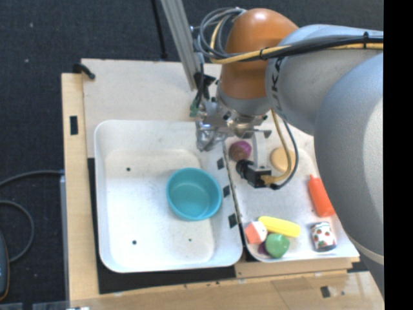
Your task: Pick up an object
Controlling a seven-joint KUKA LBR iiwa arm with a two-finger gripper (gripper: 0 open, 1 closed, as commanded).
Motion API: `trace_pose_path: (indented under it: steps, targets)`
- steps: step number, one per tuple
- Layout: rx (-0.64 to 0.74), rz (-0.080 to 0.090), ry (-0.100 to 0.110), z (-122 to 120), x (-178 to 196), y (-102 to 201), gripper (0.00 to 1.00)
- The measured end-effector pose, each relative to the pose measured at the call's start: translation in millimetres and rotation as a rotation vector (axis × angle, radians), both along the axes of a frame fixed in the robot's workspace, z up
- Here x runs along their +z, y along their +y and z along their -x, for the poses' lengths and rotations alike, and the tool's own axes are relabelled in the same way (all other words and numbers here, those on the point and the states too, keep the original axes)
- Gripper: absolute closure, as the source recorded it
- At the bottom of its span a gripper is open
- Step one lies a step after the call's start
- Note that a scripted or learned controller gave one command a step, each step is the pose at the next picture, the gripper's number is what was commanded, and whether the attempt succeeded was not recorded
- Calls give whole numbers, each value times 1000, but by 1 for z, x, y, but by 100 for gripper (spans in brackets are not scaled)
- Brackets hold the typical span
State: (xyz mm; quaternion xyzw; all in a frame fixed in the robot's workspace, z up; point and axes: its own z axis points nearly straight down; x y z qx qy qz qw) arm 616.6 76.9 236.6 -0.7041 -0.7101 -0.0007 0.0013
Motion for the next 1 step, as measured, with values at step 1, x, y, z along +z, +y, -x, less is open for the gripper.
trace_pose_path:
  steps: [1]
  targets:
    - [-6, 1, 1, 0, -1, -4, 0]
